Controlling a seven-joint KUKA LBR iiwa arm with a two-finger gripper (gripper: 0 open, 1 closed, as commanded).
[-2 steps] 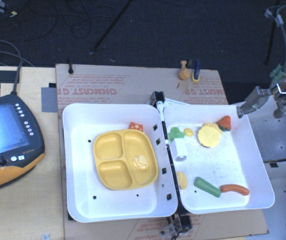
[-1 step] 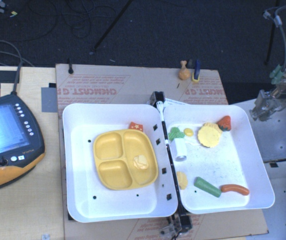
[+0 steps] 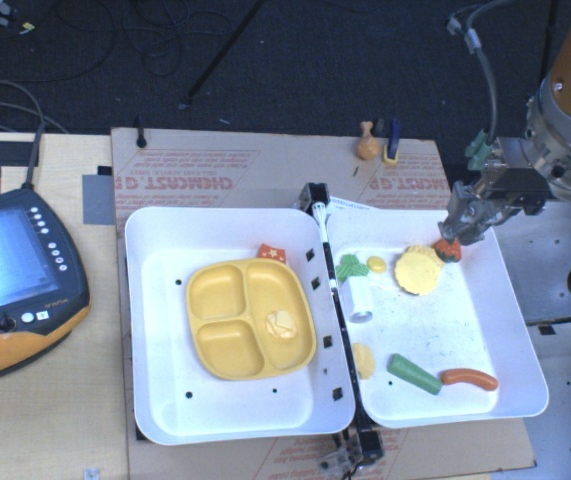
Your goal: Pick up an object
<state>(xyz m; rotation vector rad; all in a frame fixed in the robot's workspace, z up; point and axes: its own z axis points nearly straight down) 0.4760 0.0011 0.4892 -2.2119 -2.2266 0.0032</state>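
Over the right bin's [image 3: 525, 368] far edge, my gripper [image 3: 462, 230] hangs just above a small red-orange toy [image 3: 449, 250] beside a yellow disc [image 3: 417, 270]. I cannot tell its state. Next, I judge, a descent onto that toy.

Robot lab: teach pendant [image 3: 15, 283], cables [image 3: 85, 28].

Bright even overhead light, white bins [image 3: 155, 268] near glare; dark floor; soft focus overall.
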